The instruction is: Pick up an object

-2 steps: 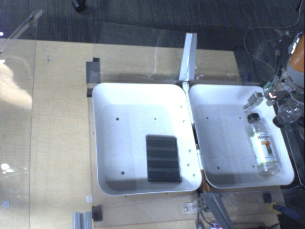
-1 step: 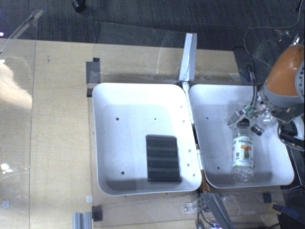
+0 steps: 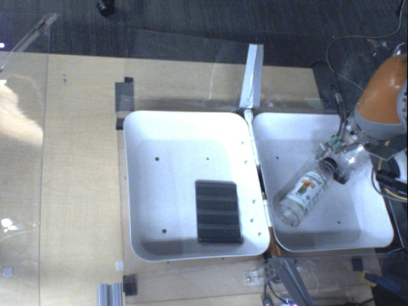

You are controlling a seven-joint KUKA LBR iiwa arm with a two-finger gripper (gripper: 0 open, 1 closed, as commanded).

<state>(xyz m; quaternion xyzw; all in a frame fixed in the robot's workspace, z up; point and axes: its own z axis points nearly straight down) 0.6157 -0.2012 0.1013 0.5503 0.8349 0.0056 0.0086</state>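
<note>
A slanted overhead view of a pale wooden bench holding two shallow white bins side by side. The left bin contains a black ribbed rectangular block, lying flat toward the 5 o'clock part of that bin. The right bin holds a clear plastic bottle with a green, orange and white label. The bottle lies on its side near the middle of the bin, its base toward 7 o'clock and its dark cap toward 1 o'clock.

The grey robot arm with its orange band enters from the 3 o'clock edge of the view. Its gripper sits low over the right bin, right at the bottle's cap end, at about 1 o'clock from the bottle's middle. The gripper is small and blurred here, so whether it has closed on the bottle or is merely beside it cannot be told.

Judging by this, the task is at the reaching or grasping stage: the arm is at an object, but the bottle rests on the bin floor, not yet lifted. A secure grasp and the lift remain.
</note>
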